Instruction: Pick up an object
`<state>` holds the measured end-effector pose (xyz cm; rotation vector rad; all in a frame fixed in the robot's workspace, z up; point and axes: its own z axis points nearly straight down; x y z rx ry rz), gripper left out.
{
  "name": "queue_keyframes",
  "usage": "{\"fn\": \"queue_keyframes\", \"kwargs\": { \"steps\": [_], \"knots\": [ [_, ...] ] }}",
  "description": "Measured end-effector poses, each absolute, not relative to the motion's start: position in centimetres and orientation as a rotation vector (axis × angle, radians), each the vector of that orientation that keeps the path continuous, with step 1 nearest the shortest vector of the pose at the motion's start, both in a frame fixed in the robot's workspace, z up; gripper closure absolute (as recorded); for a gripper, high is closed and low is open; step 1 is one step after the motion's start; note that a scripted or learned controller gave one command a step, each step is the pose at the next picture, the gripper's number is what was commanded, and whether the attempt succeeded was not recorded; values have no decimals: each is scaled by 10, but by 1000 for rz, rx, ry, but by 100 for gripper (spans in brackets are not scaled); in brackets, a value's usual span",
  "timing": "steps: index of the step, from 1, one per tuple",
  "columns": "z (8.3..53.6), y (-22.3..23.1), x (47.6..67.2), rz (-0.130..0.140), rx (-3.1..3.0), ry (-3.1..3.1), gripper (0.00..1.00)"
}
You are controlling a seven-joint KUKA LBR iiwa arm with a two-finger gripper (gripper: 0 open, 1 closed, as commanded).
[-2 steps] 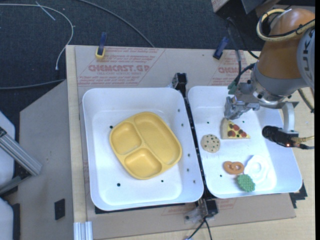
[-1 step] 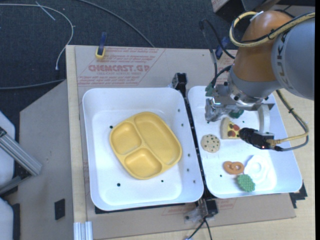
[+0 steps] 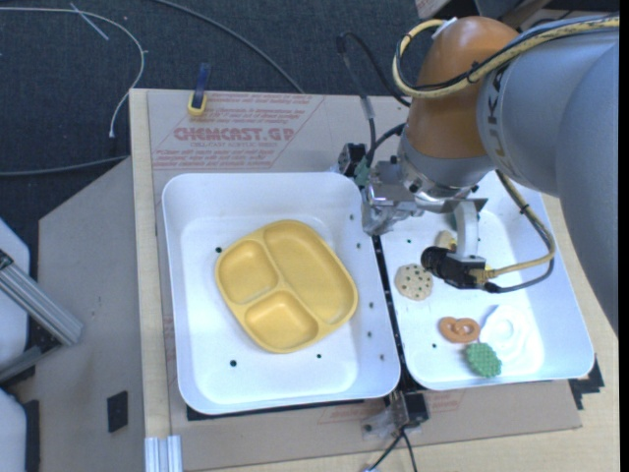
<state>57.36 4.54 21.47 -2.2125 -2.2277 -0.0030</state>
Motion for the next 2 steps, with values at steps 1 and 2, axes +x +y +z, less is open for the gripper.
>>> {"fn": "queue_keyframes", "kwargs": {
  "steps": [1,2],
  "knots": [
    [222,90,578,-5,-2214,-2228,100],
    [222,87,578,-1,-2220,-2223,0]
  ]
}}
